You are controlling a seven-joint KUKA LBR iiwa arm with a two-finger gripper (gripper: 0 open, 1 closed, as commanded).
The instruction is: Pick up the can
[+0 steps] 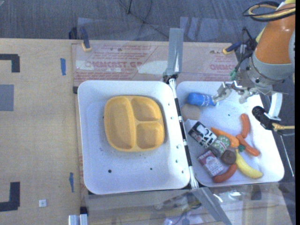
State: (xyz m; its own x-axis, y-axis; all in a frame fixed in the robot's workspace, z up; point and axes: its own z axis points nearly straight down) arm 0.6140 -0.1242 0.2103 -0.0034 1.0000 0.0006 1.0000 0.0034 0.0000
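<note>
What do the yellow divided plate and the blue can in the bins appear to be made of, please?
The yellow divided plate looks like moulded plastic: one even matte colour, soft rounded ridges. The blue can seems metal under a glossy printed wrap, though it is too small to be sure.

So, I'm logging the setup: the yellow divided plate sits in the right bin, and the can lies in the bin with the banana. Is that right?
Not quite. The camera view shows the yellow divided plate in the left bin, not the right. The can does lie in the right bin with the banana.
</note>
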